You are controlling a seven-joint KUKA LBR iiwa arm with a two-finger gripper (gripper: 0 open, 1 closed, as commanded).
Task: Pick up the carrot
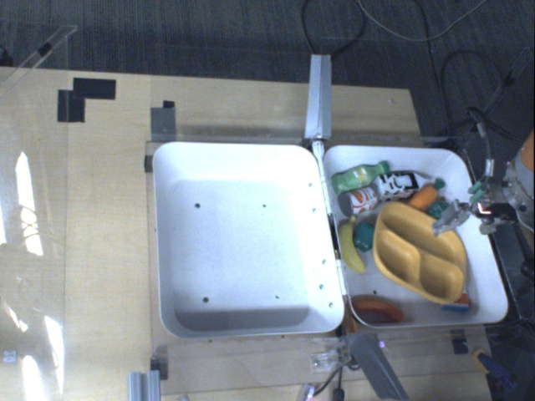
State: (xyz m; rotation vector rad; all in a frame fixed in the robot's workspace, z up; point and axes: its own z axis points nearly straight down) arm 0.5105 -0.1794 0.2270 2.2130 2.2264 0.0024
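- You are looking down on a pale wooden counter [84, 249] carrying two shallow white bins side by side; the left bin [167, 224] is sitting at about 9 o'clock from the right bin [493, 299].
- The carrot [424, 196] — the small orange piece — is lying in the right bin toward its 1 o'clock corner, touching the upper rim of the yellow divided dish [418, 253] and just beside the dark-labelled bottle [399, 182].
- The gripper [456, 213] is reaching in from 3 o'clock, hovering over the right bin at the dish's upper right edge, with the carrot just off at its 10 o'clock.
- The jaws are too small and blurred here for you to tell whether they are released or clenched, and nothing is showing between them.
- A teal piece [440, 210] is sitting between the carrot and the gripper, against the dish rim.
- The dish is leaning tilted across the middle of the right bin, its two compartments facing up toward you.
- A green bottle [359, 176] is lying at the bin's 11 o'clock corner, with a red-and-white can [362, 199] just below it.
- A banana [351, 247] is lying along the bin's 9 o'clock wall, with a teal round thing [364, 236] touching it on the dish side.
- A red, sausage-like item [380, 312] is resting near the 7 o'clock corner, below the dish.
- A grey metal post [319, 98] is standing at 12 o'clock between the two bins, and black cables [334, 23] are looping on the dark floor beyond the counter.
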